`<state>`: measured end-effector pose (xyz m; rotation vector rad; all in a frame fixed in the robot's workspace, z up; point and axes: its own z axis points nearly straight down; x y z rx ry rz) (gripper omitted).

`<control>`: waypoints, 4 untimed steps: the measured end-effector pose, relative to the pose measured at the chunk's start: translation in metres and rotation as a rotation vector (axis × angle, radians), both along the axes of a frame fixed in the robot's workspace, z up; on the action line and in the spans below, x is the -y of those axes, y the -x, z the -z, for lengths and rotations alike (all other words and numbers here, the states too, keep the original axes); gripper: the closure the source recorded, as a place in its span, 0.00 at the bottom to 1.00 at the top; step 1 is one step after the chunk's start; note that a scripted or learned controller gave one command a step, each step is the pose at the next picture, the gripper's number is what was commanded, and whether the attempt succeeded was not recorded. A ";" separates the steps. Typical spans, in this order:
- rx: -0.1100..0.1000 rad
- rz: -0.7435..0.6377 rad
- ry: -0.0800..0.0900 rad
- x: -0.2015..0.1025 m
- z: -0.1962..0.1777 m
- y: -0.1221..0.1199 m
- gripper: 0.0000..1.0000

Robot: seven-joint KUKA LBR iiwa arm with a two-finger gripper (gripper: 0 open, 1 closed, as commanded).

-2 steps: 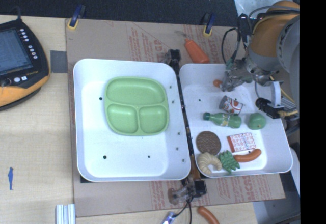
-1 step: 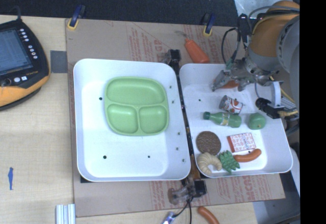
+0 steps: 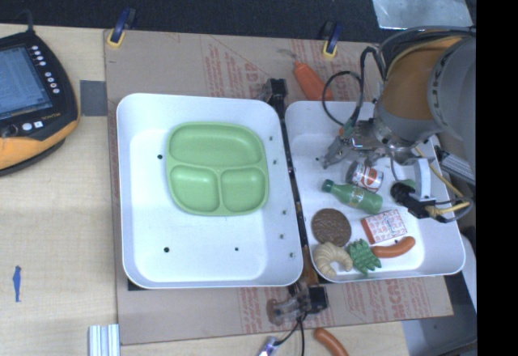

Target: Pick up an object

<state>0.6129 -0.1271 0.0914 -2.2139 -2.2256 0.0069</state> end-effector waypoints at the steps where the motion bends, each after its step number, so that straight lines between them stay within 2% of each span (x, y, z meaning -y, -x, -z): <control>1: 0.002 0.001 -0.002 0.028 -0.001 -0.043 0.00; 2: 0.000 0.001 -0.001 0.086 0.000 0.079 0.00; 3: 0.001 -0.002 0.000 0.054 -0.001 0.011 0.00; 4: 0.002 0.002 -0.002 0.053 -0.001 -0.035 0.00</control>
